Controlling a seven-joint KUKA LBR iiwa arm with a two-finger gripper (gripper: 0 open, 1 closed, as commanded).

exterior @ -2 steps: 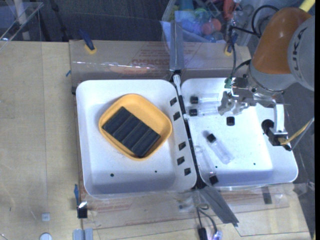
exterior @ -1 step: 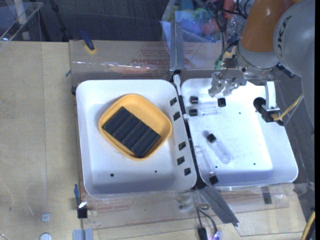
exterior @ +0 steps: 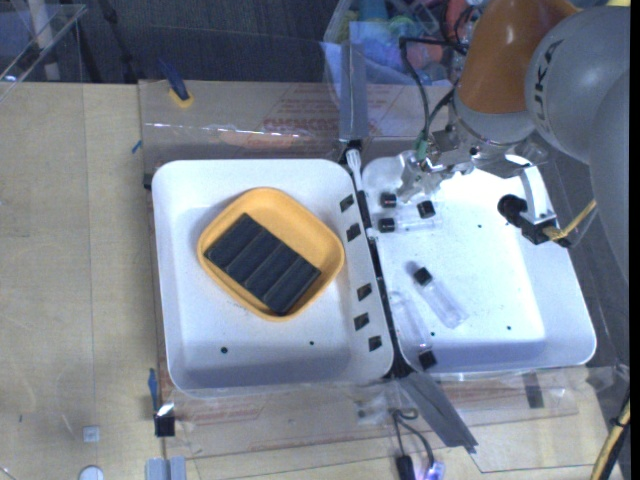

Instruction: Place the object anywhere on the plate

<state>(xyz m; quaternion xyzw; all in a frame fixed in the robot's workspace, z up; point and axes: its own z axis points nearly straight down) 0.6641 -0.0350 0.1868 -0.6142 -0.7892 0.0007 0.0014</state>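
Bench: two white bins (exterior: 180,268) | yellow plate (exterior: 270,253) holds dark object (exterior: 262,260); left bin | gripper (exterior: 425,168) over right bin; jaws: cannot tell

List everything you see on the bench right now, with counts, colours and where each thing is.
Bins: two, white, side by side.
Plate: one, yellow, left bin.
Ridged slab: one, dark grey, lying on the plate.
Clear pieces with black ends: several, right bin.
Clutter: mixed colours, behind the bins.
Arm: one, grey with orange band, over the right bin's far side.
Gripper: one, above the right bin's far left corner.
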